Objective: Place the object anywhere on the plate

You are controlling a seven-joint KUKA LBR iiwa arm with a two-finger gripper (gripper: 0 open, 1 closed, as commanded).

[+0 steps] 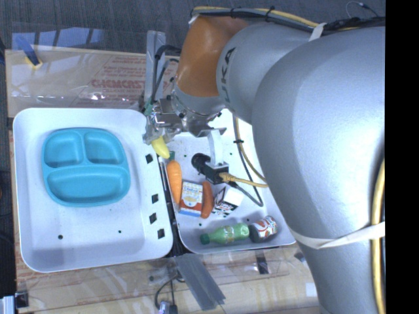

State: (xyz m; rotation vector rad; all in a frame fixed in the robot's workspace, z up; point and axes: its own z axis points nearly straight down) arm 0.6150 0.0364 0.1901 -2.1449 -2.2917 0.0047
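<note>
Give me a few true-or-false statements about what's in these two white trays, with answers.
1. The blue plate lies in the left bin. True.
2. A carrot sits on the plate. False: it lies in the right bin, near the divide.
3. The plate has three compartments. True.
4. The green bottle stands upright. False: it lies on its side.
5. The arm's end effector is above the plate. False: it is over the right bin's left edge.
</note>
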